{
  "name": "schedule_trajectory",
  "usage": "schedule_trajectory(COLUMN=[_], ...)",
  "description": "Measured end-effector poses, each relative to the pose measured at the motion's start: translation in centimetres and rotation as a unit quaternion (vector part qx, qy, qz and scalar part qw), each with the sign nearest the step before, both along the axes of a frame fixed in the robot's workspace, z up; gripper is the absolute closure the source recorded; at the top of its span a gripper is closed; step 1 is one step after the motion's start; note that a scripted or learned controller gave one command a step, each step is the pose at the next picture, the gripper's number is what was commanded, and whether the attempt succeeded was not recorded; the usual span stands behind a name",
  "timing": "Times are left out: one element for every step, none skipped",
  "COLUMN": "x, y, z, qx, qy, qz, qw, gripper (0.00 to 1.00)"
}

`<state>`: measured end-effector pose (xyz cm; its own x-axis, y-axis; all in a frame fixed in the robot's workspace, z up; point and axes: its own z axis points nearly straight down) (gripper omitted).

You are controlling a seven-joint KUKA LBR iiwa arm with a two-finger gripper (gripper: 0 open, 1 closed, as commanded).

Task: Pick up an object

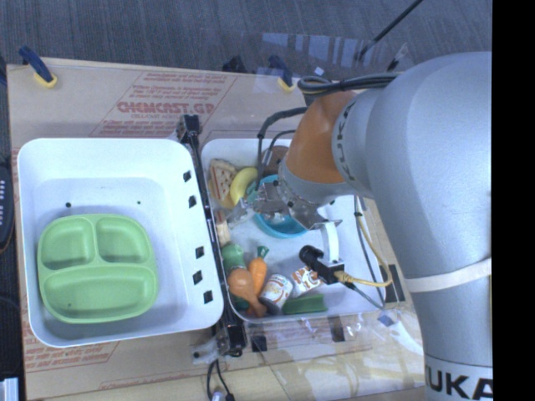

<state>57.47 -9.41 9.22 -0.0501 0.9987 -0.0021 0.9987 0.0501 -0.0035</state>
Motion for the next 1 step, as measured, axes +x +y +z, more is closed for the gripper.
schedule_trajectory(x=[-6.88], y=[-0.67], z=[-0.06], qx=[0.0011], qy=[0.002], qz=[0.048], qw=[0.9988], gripper=[0.0])
